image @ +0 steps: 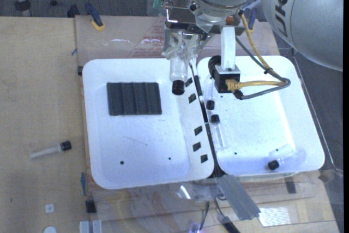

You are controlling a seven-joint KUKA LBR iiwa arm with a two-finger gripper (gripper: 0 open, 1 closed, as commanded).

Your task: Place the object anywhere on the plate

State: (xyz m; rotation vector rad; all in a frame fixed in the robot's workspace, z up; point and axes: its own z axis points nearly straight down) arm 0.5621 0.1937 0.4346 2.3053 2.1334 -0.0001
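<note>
A black ribbed plate (134, 98) lies flat in the left bin (109, 166), toward its back left. Over that bin's back right corner hangs my gripper (180, 58), shut on a clear tube (176, 69). The tube hangs upright, and its black cap (178, 87) sticks out below the fingers, just above the bin floor. It is to the right of the plate, about a cap's width from the plate's right edge.
The right bin (305, 133) holds a clear tube with a black cap (216, 129) by the divider and another (279, 162) at its front right. A black box with a yellow cable (226, 78) hangs beside the wrist. A similar tube (49, 149) lies on the bench at left.
</note>
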